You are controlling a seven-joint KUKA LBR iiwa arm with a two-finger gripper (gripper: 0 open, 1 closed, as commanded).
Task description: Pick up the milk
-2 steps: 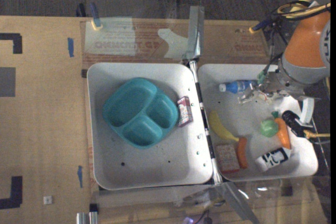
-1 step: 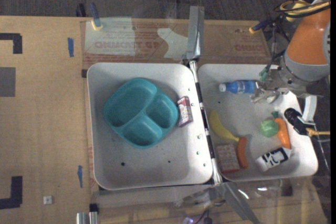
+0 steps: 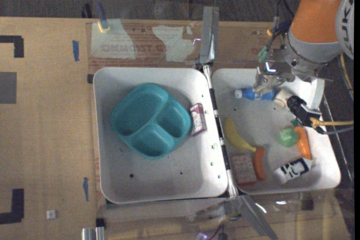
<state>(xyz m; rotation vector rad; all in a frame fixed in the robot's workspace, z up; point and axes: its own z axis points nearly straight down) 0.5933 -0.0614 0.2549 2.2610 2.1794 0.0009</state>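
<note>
While the grey arm with its orange band (image 3: 326,8) leans in from 3 o'clock, the two-finger gripper (image 3: 265,86) hangs over the 11 o'clock part of the shallow white right-hand bin (image 3: 333,177). It is just above a small blue-and-white bottle (image 3: 254,94). Whether the gripper is released or clenched I cannot tell; the wrist and its cables cover it, and nothing can be seen held in it.

I take the milk to be the small white carton with black patches (image 3: 294,168). It lies on its side at about 5 o'clock in that same bin, close to the front wall and well apart from the gripper. A green lump (image 3: 288,136) and an orange carrot-shaped toy (image 3: 304,144) sit just to its 12 o'clock. An orange sausage-like piece (image 3: 259,162) and a flat red-and-white packet (image 3: 243,169) lie at its 9 o'clock. A yellow banana (image 3: 238,137) lies further off toward 10 o'clock.

The step in hand looks like the approach, and it has hardly started. To do it well, the gripper should travel toward 5 o'clock at a height that clears the carrot and the green lump. It should then turn to span the carton's short side, not its long one. A straight descent centred on the carton matters, because the bin's front wall is near and a stray approach could push the carton against it. Closing should wait until the carton sits squarely inside the grip.

The left-hand white bin (image 3: 107,177) holds a teal divided plate (image 3: 151,120) and a small pink carton (image 3: 197,119).
</note>
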